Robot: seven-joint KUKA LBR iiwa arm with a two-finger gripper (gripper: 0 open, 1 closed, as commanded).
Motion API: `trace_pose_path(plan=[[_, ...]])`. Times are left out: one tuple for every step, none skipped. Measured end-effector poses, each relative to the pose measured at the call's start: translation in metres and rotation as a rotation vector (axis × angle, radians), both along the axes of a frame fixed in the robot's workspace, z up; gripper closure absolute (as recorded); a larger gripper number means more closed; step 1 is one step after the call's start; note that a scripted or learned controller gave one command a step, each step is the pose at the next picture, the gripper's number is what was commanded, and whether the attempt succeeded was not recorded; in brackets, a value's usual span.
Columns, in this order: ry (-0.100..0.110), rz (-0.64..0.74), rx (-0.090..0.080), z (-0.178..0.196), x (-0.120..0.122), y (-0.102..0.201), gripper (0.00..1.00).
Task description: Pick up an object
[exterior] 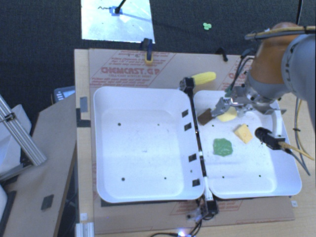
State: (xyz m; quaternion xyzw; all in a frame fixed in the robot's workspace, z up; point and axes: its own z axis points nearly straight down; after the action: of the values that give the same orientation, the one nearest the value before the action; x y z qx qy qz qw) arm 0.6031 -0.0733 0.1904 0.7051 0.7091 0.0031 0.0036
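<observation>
A pale yellow rounded lump (227,116) lies at the far left of the right white bin (284,179), just under the metal two-finger gripper (226,105), whose opening I cannot tell. Nearby lie a yellow wedge block (243,133), a green blob (222,146) and a brown piece (204,115).

A robotics lab: a grey-and-orange robot arm (276,58) over two white bins (143,191) on a cardboard-covered tabletop (128,69), aluminium framing (19,137) beside it
</observation>
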Motion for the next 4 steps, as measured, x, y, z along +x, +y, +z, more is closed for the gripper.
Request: trace_pose_path(plan=[[0.01, 0.003, 0.003, 0.007, -0.046, 0.054, 1.0], [0.01, 0.001, 0.002, -0.007, -0.061, 0.076, 1.0], [0.007, -0.005, 0.0, -0.006, -0.043, 0.057, 1.0], [0.01, 0.0, 0.001, -0.007, -0.06, 0.081, 1.0]])
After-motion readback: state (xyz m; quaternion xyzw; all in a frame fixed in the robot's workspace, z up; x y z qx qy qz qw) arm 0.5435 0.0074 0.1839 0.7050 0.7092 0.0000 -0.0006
